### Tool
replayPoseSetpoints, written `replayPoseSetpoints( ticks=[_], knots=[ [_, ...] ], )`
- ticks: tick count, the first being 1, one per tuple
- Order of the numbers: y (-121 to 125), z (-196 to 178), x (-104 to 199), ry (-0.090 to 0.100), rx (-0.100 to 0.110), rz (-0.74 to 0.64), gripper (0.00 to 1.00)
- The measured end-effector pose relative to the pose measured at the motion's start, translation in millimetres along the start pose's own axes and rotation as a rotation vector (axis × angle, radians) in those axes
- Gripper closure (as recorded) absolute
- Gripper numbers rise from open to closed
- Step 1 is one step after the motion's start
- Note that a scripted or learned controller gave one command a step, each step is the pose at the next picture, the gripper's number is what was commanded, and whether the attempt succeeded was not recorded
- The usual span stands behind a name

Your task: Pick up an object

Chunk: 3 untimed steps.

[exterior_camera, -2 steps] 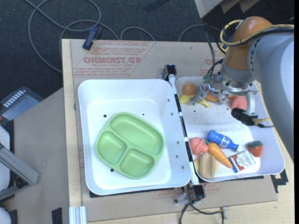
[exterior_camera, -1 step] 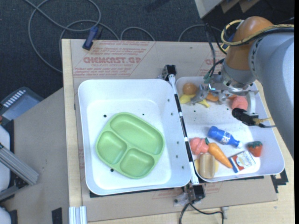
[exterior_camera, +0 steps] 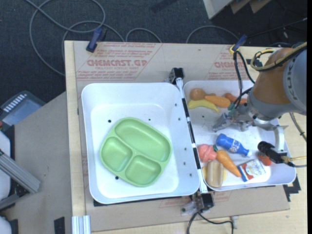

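Note:
The right bin [exterior_camera: 273,180] holds several toy foods. At its back lie a yellow banana [exterior_camera: 202,105], an orange piece [exterior_camera: 218,100] and a tan round piece [exterior_camera: 197,93]. Toward the front are a blue bottle [exterior_camera: 232,145], a pink piece [exterior_camera: 207,152], an orange carrot [exterior_camera: 228,163], a bread roll [exterior_camera: 215,174] and a red-and-white packet [exterior_camera: 253,169]. My gripper [exterior_camera: 228,122] hangs low over the bin's middle, between the banana and the blue bottle. Its metal fingers are spread open, with nothing between them.
The left bin [exterior_camera: 97,106] holds a green divided plate [exterior_camera: 136,151]. A black-edged divider [exterior_camera: 187,126] separates the two bins. The arm's grey and orange body [exterior_camera: 275,87] covers the right bin's back right corner. Cables lie on the dark floor behind the bench.

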State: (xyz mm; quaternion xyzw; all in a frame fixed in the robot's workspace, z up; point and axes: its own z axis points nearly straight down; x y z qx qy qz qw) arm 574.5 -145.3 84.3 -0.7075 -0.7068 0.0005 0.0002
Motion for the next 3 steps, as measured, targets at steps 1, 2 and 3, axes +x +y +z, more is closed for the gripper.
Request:
replayPoseSetpoints(
  ticks=[1,2,3],
  knots=[
    [68,5,-58,0.008,0.031,-0.003,0.0],
    [91,0,-17,0.002,0.004,-0.002,0.0],
    [-5,0,-6,0.0,0.0,0.0,0.0]
  ],
)
